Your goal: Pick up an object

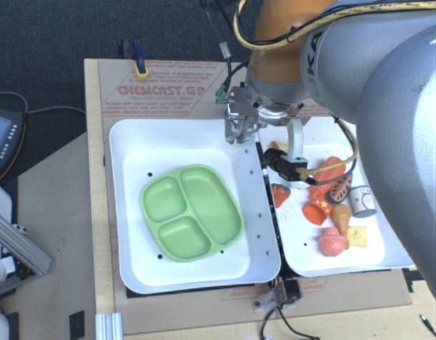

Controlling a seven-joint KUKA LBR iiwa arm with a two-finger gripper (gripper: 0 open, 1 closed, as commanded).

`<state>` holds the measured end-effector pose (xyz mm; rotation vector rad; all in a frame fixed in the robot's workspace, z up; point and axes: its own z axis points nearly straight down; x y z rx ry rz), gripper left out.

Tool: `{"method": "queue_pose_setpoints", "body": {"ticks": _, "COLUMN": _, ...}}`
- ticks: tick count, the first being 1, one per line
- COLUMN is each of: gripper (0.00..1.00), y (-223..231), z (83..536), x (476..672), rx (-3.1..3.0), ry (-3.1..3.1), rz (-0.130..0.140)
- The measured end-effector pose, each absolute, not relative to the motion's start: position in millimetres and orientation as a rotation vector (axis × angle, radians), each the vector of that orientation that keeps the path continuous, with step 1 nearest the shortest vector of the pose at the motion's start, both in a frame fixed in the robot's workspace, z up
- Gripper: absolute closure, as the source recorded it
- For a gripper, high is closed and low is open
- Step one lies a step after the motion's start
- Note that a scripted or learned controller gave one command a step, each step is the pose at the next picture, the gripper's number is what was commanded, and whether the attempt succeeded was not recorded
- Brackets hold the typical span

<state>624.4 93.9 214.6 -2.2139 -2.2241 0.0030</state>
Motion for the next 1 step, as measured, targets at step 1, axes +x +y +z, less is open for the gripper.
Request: {"method": "queue_pose_setpoints", "body": {"ticks": 1, "gripper": 1.0, "y": 88.1, "z": 236.1, "x": 624.6, "rx": -2.223, "ry": -2.223, "rz": -0.005}}
